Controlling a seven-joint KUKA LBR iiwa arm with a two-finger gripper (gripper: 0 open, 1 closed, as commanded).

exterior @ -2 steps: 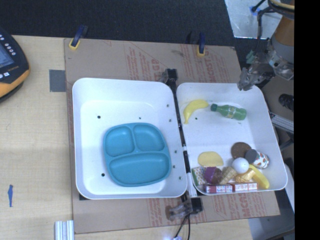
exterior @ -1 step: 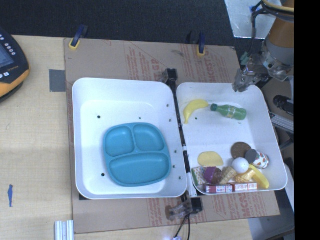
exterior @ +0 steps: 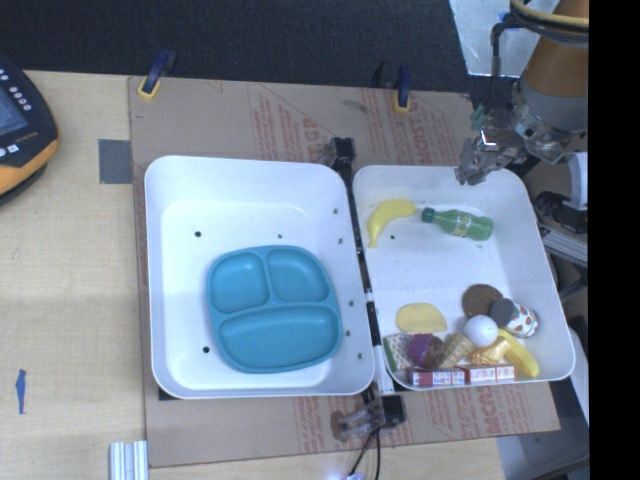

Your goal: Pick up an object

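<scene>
A: Where does the camera sit?
B: Fixed above the bench (exterior: 70, 268), looking down at a slant, far enough to take in both the left bin (exterior: 170, 198) and right bin (exterior: 530, 268).

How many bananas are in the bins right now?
2. One banana lies near the far left of the right bin, beside the green bottle. The other banana sits in the pile at its near right corner. More could be hidden there.
</scene>
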